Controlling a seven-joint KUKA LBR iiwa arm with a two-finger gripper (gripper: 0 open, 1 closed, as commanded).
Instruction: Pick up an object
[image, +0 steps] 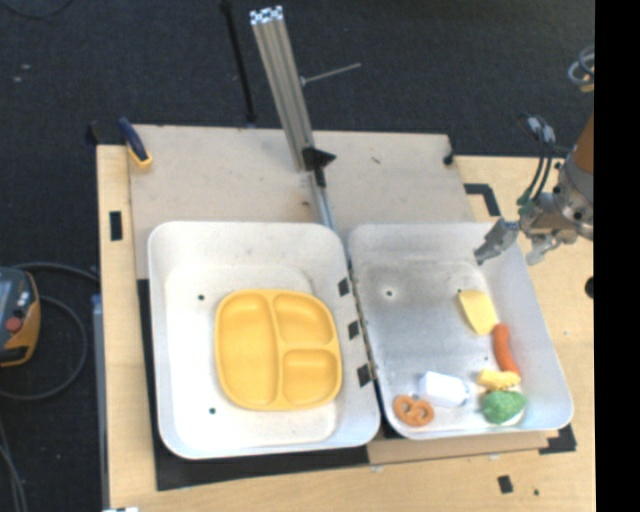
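Camera view, gripper (520, 240) fingers apart (holding nothing), yellow block (478, 311) below-left, apart.

Wrist: grey metal block under an orange band (583, 140)
Cables: dark looped cables (543, 165) with connectors
Gripper: grey two-finger metal gripper (518, 244); angular fingers

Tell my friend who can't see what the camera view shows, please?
A robot gripper with open fingers hovers over the top right corner of the right bin, holding nothing. Toy foods sit along that bin's lower right side: cheese, a carrot, broccoli and a pretzel. The left bin holds a yellow divided plate.
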